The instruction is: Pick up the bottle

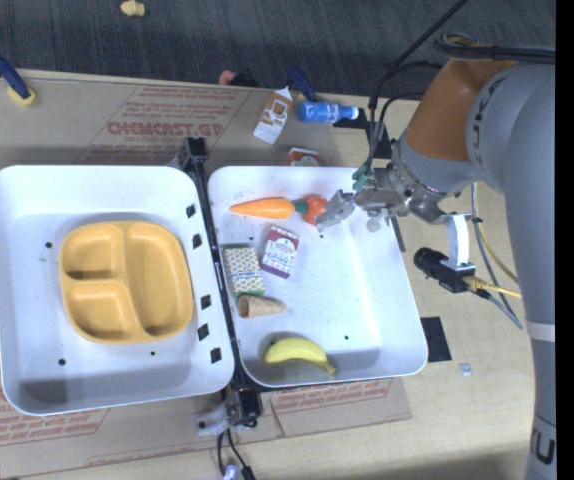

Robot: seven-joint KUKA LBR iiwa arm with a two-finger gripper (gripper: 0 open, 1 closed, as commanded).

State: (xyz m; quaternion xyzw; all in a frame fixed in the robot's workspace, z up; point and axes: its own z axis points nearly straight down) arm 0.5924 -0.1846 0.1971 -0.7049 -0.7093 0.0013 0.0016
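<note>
A small blue bottle (pixel 323 113) with a white cap lies on its side on the cardboard bench, behind the right bin's far rim. My gripper (pixel 335 211) hangs low over the far part of the right bin (pixel 387 298). It is right beside a small red item (pixel 314 208) at the stub end of an orange carrot (pixel 263 208). The bottle is well apart from the gripper, up and slightly to the left of it in the camera view. Nothing shows held in the gripper.
The right bin also holds a maroon carton (pixel 280 251), a cracker pack (pixel 241 268), an ice-cream cone (pixel 260 307) and a banana (pixel 299 353). A yellow divided plate (pixel 127 278) sits in the left bin. A small white carton (pixel 273 116) lies near the bottle.
</note>
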